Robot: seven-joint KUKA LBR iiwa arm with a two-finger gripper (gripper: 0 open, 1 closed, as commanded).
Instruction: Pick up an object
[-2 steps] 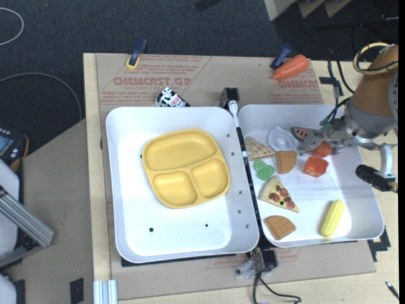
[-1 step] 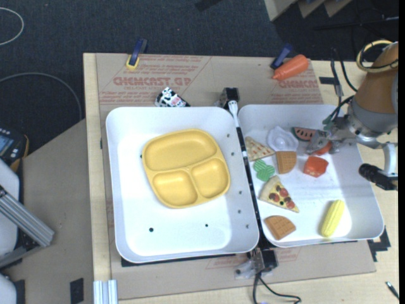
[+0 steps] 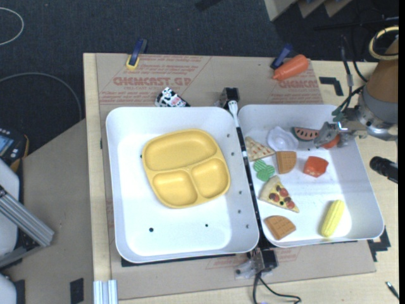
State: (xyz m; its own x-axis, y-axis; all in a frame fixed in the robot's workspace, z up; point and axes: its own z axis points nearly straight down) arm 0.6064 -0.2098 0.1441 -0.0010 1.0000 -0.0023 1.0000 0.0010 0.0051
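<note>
The bench board (image 3: 190, 75) carries red print that seems to read "CHEMCAST GP", partly covered by the left bin (image 3: 126, 233), where a yellow divided plate (image 3: 185, 167) lies. In the right bin (image 3: 361, 189), going rightwards, there are a cracker triangle (image 3: 257, 149), a green piece (image 3: 264, 168), a pizza slice (image 3: 278, 194), a watermelon slice (image 3: 305, 133), a red block (image 3: 315, 166) and a corn cob (image 3: 332, 218). The gripper (image 3: 330, 136) is at about one o'clock in this bin, just at three o'clock of the watermelon slice, and one cannot tell if it is spread or pressed together.
</note>
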